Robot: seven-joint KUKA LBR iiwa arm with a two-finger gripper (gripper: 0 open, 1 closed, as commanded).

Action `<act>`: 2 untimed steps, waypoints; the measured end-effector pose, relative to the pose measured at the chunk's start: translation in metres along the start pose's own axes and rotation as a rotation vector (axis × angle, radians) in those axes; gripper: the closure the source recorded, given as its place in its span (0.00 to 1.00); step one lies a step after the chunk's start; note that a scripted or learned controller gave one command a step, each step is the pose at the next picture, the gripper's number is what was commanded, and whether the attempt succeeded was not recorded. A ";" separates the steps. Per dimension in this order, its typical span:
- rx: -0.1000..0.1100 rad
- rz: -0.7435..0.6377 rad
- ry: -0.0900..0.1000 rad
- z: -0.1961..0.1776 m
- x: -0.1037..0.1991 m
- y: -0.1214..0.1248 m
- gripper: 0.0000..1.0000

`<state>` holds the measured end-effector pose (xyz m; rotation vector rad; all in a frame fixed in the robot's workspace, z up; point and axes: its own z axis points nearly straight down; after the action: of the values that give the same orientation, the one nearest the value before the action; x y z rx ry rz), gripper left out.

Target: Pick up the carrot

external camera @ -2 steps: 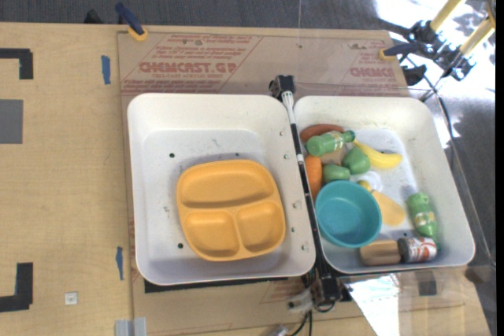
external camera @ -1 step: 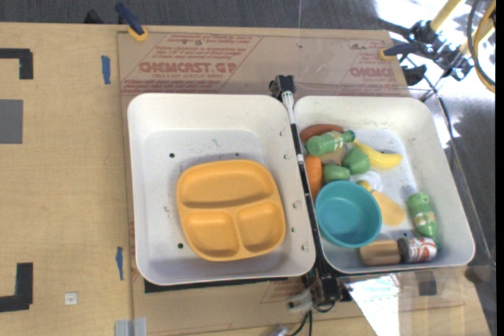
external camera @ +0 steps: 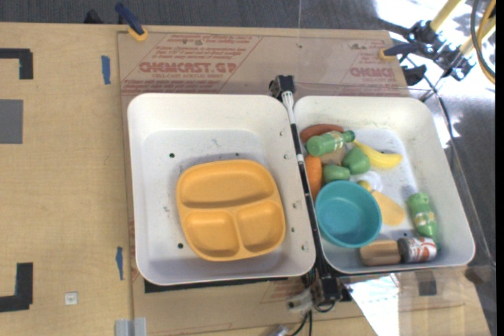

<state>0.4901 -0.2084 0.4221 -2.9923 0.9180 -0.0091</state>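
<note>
Two bins sit side by side; the carrot (external camera: 313, 174) lies against the right bin's (external camera: 445, 145) left wall, its lower end hidden behind the teal bowl (external camera: 347, 213).

Left bin (external camera: 150, 169): one orange-yellow divided plate (external camera: 230, 208), three compartments, lying flat near the middle. Right bin (external camera: 441, 161): carrot (external camera: 313, 173) against the left wall, just beside a teal bowl (external camera: 347, 213); green bottle (external camera: 329, 143) on its side; red-brown sausage (external camera: 321, 130) behind it; green pepper (external camera: 356, 160); banana (external camera: 378, 156); second green bottle (external camera: 420, 212) near the right wall; brown-and-red bottle (external camera: 398, 251) along the front edge.
</note>
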 end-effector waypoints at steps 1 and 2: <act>0.007 -0.002 0.001 -0.010 0.001 -0.003 1.00; -0.004 -0.282 -0.010 0.025 0.148 -0.087 1.00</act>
<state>0.6614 -0.2193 0.3987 -3.0935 0.4881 0.0047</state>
